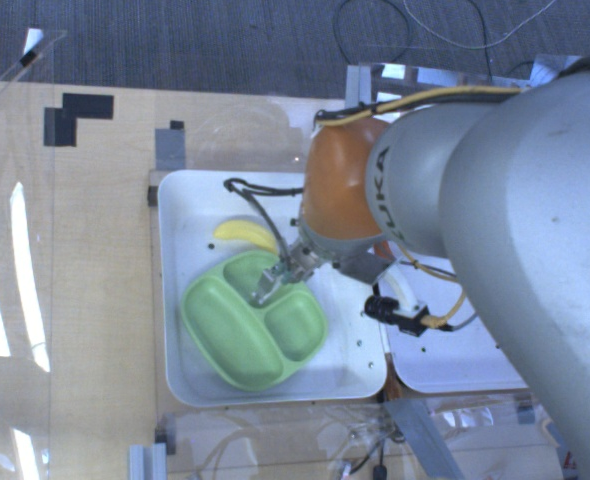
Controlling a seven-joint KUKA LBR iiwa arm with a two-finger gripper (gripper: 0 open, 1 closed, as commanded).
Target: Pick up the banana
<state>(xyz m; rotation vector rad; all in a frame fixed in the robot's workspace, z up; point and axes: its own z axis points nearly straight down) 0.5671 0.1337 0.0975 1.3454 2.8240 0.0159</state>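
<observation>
Two shallow white bins sit side by side on a pale wooden bench. The left bin (pixel 175 368) holds a green divided plate (pixel 247 330) in its lower half, three compartments showing, its long compartment toward 8 o'clock. At about 12 o'clock from the plate lies the banana (pixel 243 232), yellow and curved, resting on the bin floor near the upper wall, just beside the plate's rim. A dark cable (pixel 247 194) loops across the bin floor above the banana and runs toward the arm.

Reaching in from 3 o'clock, the grey arm (pixel 495 218) with its orange band (pixel 340 183) covers the upper right of the left bin. Its gripper (pixel 275 278) hangs over the plate's upper compartment, at roughly 5 o'clock from the banana and clear of it; the metal fingers (pixel 267 286) point down toward the plate and look close together, with nothing seen between them, though the slanted view leaves their exact gap hard to judge.

Farther right, a black-and-white fitting (pixel 400 308) with a yellow wire hangs over the seam between bins. The right bin (pixel 445 368) lies largely under the arm.
</observation>
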